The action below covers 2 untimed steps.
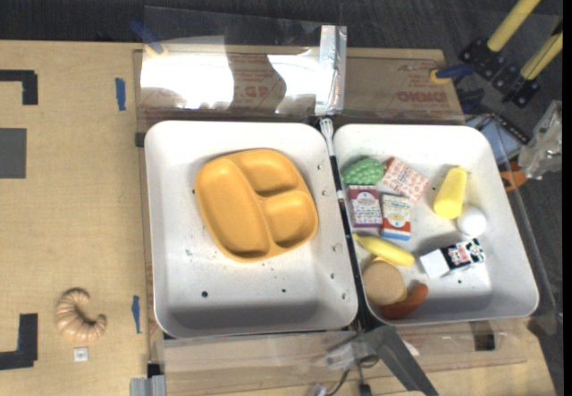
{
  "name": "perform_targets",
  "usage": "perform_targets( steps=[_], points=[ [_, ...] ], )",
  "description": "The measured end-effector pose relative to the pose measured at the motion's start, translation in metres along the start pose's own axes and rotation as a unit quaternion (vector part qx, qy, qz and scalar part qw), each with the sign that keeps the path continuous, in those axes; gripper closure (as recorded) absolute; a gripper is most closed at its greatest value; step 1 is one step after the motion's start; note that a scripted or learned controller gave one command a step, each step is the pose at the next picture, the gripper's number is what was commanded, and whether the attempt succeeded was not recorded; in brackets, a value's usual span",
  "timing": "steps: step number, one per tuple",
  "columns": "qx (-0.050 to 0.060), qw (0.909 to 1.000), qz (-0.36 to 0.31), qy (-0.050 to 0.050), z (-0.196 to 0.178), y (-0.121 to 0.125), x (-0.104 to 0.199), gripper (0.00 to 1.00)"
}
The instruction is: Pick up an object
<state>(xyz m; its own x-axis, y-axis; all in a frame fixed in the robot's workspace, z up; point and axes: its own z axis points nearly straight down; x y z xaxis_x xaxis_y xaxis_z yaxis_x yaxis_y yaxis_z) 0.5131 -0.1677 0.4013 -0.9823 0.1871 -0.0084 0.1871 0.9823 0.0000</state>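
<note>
While the grey arm reaches in at the far right of the camera view, its pincer (pixel 547 146) hangs just outside the right wall of the right-hand shallow white bin (pixel 511 251), near that bin's far corner; whether it is open or closed cannot be told, and nothing shows in its grip.

Every candidate for picking lies inside that right-hand bin. Against its left wall, toward the far end, sits a green knobbly plastic toy (pixel 362 171), with a pink patterned flat packet (pixel 404 180) just beside it. Nearer the bin's middle stand two small printed cartons, a red one (pixel 365 208) and a blue-and-red one (pixel 397 215), touching side by side. Toward the bin's right wall lie a yellow plastic cylinder (pixel 450 191) and a small white ball (pixel 472 224). A yellow toy banana (pixel 386 249), a black-and-white printed block (pixel 451 258), a tan round disc (pixel 384 281) and an orange-red toy sausage (pixel 411 299) crowd the bin's near end.

Left of the right-hand bin, the second white bin (pixel 170 206) holds a yellow sectioned plastic plate (pixel 257 202).
</note>
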Motion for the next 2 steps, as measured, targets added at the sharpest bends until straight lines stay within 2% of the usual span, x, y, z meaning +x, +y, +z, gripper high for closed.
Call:
perform_targets(
  steps=[1,2],
  points=[
    [-0.001,0.9964,-0.085,0.003,0.048,-0.007,0.029,1.00],
    [-0.001,0.9556,-0.295,0.000,0.012,0.001,0.032,1.00]
  ],
)
